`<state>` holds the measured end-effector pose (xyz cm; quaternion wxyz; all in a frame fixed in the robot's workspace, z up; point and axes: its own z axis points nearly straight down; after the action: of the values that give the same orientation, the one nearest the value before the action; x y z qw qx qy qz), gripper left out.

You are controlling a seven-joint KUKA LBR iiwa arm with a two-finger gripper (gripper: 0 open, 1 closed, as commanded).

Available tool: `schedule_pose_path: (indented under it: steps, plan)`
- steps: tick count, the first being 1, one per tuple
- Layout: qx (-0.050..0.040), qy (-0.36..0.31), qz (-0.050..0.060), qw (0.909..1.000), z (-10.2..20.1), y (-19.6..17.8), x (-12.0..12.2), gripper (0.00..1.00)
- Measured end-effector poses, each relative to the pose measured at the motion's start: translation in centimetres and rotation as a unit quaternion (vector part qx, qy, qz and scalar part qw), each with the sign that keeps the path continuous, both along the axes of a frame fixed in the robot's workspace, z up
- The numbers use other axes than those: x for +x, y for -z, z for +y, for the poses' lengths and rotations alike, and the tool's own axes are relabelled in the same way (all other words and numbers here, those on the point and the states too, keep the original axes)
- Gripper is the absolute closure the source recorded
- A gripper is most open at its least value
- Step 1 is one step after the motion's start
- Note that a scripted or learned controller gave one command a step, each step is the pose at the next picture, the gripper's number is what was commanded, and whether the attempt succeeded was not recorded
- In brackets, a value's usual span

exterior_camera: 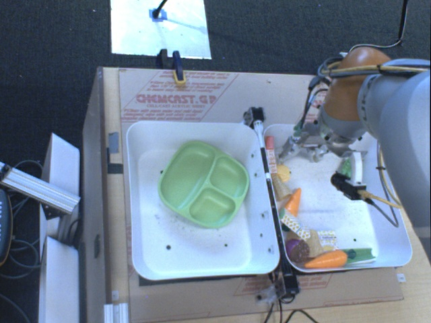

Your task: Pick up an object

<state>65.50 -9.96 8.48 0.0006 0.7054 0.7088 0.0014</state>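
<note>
On the tabletop, toy food fills the right bin. The carrot, well below the jaws, looks light, rigid; grip mid-body. Jaw state: cannot tell.

- Divided plate: pale lime green, plain.
- Left bin: white, with a few small dark specks on the floor.
- Right bin: white.
- Carrot: orange, with a green stalk end.
- Smaller carrot: orange.
- Round object at the bin's near corner: dark purple.
- Arm: grey, with an orange band.
- Bench board: tan, with red lettering.
- Floor sheet: white, on dark carpet.
</note>
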Motion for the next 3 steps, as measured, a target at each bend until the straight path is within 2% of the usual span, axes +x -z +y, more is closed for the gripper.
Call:
schedule_pose_path:
  steps: [1, 2, 3]
  plan:
    - [-0.0017, 0.002, -0.001, 1.0000, -6.5, -5.7, 0.0, 0.00]
    - [-0.0003, 0.000, 0.001, 1.0000, 0.7, 0.1, 1.4, 0.00]
    - [-0.0019, 0.001, -0.001, 1.0000, -8.5, -5.6, 1.4, 0.00]
